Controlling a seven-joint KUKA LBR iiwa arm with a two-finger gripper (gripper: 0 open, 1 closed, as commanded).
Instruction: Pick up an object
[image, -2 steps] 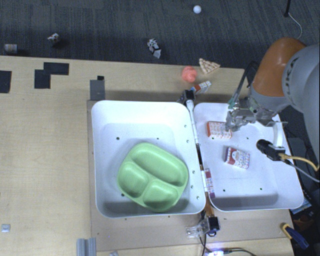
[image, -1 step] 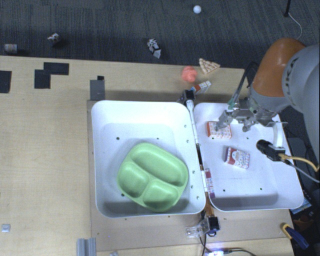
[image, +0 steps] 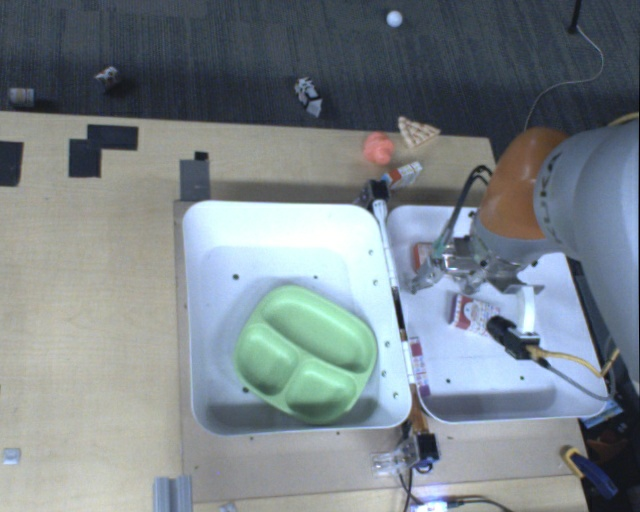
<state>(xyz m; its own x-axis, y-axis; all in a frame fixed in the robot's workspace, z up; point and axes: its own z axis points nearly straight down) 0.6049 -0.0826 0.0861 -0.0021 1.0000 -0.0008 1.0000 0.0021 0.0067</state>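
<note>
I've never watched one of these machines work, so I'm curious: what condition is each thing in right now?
green divided plate: lying tilted in the left bin, untouched.
red and white packet: lying flat in the right bin, just below the hand.
hand: low over the right bin, holding nothing that can be seen.
pink ball: resting on the bench beyond the bins.

No text, number or brand can be read anywhere. The small red and white packet (image: 468, 312) in the right white plastic bin (image: 560, 400) carries some print, but it is too small and blurred to make out. The narrow red and white strip (image: 415, 362) between the bins is also unreadable.
</note>
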